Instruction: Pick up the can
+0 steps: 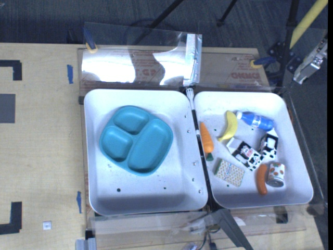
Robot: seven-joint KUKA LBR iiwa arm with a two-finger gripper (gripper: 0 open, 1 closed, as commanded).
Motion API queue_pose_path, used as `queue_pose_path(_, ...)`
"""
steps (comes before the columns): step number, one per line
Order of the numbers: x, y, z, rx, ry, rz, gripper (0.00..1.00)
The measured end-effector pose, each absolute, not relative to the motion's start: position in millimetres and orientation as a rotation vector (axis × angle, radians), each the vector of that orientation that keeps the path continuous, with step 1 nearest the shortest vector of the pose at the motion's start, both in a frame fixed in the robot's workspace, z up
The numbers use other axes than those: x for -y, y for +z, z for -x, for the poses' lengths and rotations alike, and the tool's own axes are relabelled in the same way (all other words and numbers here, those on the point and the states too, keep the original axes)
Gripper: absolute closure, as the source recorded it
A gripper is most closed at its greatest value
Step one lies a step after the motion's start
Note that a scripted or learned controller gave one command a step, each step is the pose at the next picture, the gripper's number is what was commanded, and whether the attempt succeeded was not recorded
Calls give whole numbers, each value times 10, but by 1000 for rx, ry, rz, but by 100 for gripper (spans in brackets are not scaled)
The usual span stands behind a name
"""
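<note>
The small can (276,174) lies touching the sausage (261,179); it looks light, hard and slippery, so it may roll, and is best grabbed across its round middle, though I cannot tell if the pincer (308,71) is open or closed.

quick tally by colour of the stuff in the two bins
blue: 2, plate and bottle
orange: 2, carrot and sausage-like piece
yellow: 1, banana
black-and-white: 2, toys
patterned: 2, can and pouch
total: 9
</note>
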State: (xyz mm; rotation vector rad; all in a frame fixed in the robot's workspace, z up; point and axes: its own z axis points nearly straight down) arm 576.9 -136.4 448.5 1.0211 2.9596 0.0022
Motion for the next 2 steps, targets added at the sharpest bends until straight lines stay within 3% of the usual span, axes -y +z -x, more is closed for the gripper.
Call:
queue_pose_path(1,1365,4484,-5769,-2960,2,-1021,0)
queue_pose_path(2,1368,4604,-5782,-2951,4,-1019,100)
